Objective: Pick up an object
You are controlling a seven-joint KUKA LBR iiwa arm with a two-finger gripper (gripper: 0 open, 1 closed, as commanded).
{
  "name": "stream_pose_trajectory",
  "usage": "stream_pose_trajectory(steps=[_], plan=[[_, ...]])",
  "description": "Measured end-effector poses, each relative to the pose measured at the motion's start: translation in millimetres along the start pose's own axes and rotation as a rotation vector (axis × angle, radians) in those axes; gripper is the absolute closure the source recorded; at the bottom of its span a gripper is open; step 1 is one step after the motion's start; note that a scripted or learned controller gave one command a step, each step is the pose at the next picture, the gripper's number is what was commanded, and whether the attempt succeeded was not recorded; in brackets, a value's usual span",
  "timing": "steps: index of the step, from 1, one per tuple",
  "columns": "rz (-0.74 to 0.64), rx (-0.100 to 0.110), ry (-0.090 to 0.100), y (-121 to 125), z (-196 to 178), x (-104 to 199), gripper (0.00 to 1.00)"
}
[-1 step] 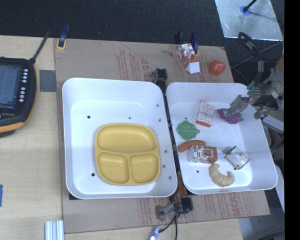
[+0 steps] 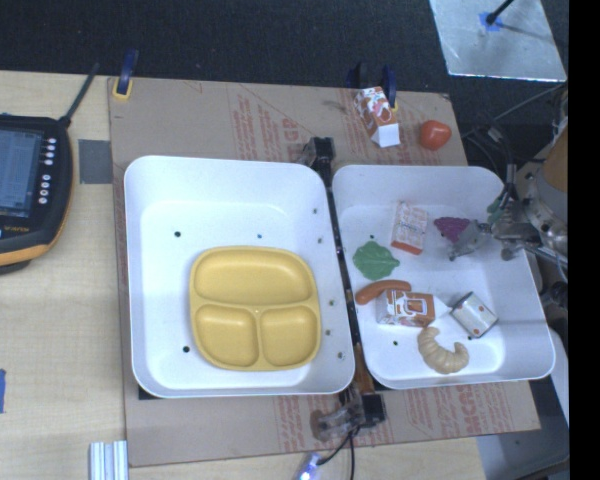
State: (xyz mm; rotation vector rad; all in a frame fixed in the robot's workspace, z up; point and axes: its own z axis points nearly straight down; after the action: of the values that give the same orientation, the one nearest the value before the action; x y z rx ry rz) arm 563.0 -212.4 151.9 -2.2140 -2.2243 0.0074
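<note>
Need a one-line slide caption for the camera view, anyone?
Gripper reaches into the right bin beside a purple toy; yellow divided tray sits in the left bin.

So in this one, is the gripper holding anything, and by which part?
Nothing is seen held. The gripper sits low over the right white bin, beside the purple toy piece, with no object visible between its fingers.

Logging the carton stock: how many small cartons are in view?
4: carton behind the bins; in the right bin, cartons at back, front-middle and front-right. Others may be hidden.
</note>
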Motion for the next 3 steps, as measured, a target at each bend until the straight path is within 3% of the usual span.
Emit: stream_pose_trajectory(steps=[1,2,3], plan=[[-0.002,0.002,0.002,32,61,35,0.0],[-0.001,-0.004,0.001,94,59,10,0.0],[0.001,-0.002,0.002,73,60,1,0.0]])
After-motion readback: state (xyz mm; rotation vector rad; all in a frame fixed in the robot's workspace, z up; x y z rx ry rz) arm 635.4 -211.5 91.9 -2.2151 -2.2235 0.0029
